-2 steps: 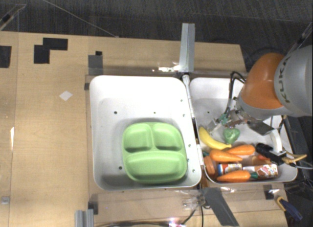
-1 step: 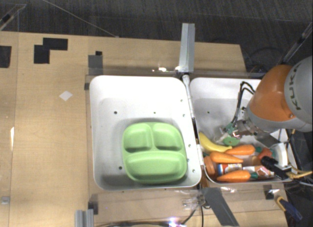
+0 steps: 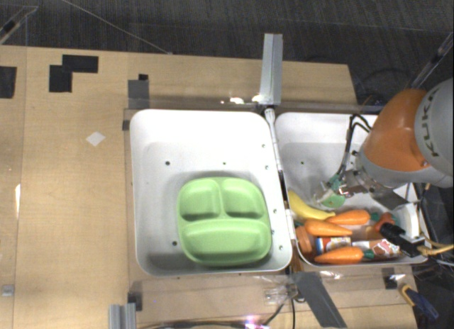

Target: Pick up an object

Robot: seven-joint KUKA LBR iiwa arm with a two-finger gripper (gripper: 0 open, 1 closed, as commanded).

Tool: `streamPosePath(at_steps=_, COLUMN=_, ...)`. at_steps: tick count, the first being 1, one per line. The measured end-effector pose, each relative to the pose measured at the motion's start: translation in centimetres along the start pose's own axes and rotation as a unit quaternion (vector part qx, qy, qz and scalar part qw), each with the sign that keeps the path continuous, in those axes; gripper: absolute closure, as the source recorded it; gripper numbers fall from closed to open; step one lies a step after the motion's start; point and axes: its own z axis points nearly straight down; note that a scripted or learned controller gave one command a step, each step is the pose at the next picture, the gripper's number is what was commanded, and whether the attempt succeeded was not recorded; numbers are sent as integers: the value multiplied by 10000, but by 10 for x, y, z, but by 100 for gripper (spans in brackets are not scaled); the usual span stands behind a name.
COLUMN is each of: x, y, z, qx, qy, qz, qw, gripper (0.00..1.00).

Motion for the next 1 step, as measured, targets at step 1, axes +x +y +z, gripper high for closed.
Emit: streamPosePath(at_steps=1, x=63, y=59, z=-79, qx=108, qy=16, qz=2, qw=9999, gripper=100)
